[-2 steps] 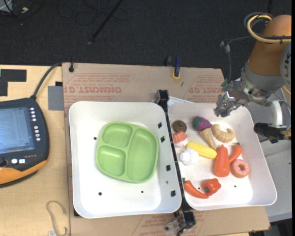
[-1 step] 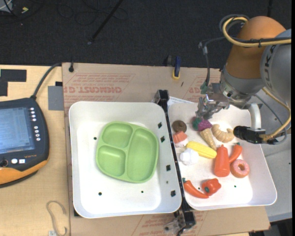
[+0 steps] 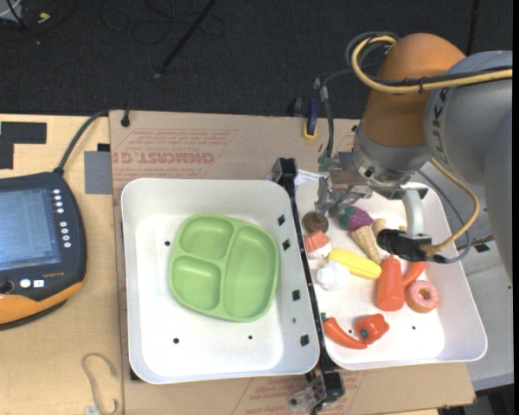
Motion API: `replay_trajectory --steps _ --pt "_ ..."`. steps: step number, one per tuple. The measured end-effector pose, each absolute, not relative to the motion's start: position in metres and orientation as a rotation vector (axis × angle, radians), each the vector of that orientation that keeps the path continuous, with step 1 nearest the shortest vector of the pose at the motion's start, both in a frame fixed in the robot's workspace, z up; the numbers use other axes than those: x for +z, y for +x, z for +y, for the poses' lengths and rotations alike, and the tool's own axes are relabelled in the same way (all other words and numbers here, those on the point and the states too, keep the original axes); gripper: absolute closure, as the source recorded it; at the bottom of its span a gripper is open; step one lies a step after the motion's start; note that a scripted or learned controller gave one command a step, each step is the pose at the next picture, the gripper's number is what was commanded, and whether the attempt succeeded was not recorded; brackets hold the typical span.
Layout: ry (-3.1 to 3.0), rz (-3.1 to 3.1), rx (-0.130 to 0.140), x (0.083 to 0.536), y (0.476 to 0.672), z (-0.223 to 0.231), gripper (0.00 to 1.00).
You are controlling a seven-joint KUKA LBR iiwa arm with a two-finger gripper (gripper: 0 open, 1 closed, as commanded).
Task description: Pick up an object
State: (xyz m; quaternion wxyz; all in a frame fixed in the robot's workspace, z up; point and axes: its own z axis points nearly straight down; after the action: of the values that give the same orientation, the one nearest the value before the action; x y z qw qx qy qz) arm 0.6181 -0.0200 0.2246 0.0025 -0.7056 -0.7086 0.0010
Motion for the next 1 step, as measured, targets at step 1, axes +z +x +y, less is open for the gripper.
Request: replay_trajectory --steps 1 --pt "-2.218 -2.222 0.003 0.2169 0.6258 -0.0009 1.0"
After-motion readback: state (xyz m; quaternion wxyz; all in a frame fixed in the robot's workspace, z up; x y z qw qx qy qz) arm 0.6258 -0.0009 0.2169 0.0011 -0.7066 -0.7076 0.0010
